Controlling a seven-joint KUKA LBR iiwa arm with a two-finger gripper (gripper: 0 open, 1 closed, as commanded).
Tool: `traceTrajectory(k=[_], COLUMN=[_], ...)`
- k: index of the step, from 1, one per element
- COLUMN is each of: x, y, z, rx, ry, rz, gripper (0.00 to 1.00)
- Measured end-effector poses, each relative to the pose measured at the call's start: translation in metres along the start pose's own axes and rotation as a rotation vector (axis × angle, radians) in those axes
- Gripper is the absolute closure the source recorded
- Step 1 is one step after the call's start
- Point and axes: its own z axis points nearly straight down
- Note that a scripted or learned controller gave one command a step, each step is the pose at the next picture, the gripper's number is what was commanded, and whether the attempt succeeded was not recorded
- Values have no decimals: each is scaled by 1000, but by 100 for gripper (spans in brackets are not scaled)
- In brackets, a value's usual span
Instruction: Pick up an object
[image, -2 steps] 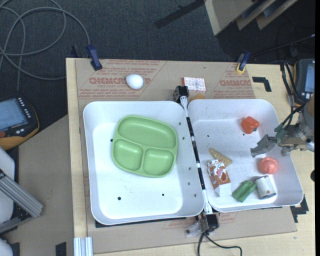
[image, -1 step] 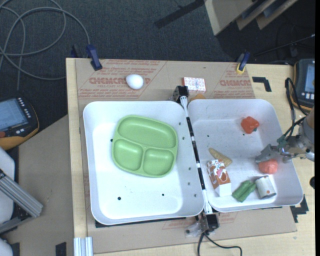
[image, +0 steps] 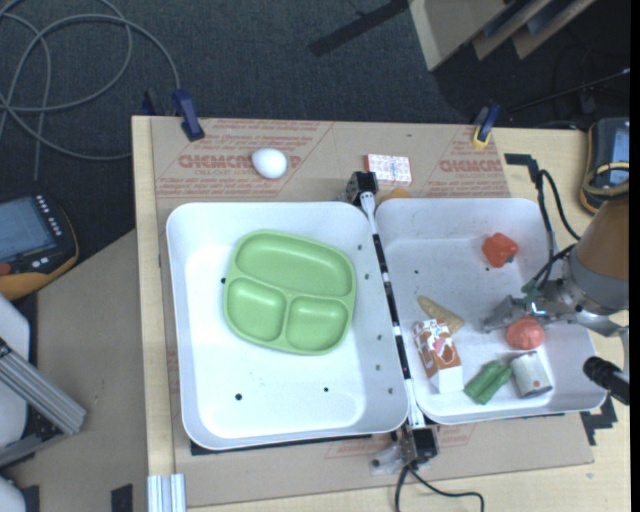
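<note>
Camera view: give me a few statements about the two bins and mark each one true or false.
1. The green divided plate lies in the left bin. True.
2. The pincer is over the left bin. False: it is over the right bin, by the red ball.
3. The white egg lies inside the right bin. False: it rests on the cardboard behind the left bin.
4. The green object lies beside the small can. True.
</note>
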Motion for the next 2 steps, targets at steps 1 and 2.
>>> traceTrajectory(k=[1,2], x=[-2,60], y=[1,67], z=[-11,-49], rx=[-4,-5], ry=[-5,-5], rz=[2,0], gripper=[100,100])
